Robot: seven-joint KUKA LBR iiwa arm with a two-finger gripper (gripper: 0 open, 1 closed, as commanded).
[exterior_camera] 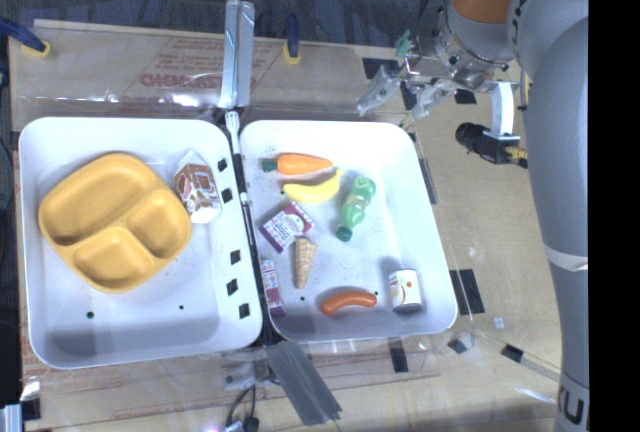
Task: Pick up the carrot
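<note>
hand (400,98): spread wide, empty, past right bin's (425,250) 1 o'clock corner | carrot (303,163): at bin's 11 o'clock, touching banana (312,189) at its 6

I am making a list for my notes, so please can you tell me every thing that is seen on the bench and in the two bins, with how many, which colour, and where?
Shallow white plastic bins: 2, white, side by side on the bench.
Yellow divided plastic tray: 1, yellow, left bin.
Small brown-and-white carton: 1, left bin, right of the tray.
Orange toy carrot: 1, orange with green top, right bin, far side.
Yellow toy banana: 1, just below the carrot.
Green plastic bottle: 1, right of the banana.
Purple packet: 1, right bin, centre-left.
Tan ice-cream cone: 1, below the packet.
Orange-red toy sausage: 1, near edge.
Small white-and-red can: 1, near right corner.
Grey arm's gripper: 1, above the bench, beyond the right bin's far right corner.
</note>
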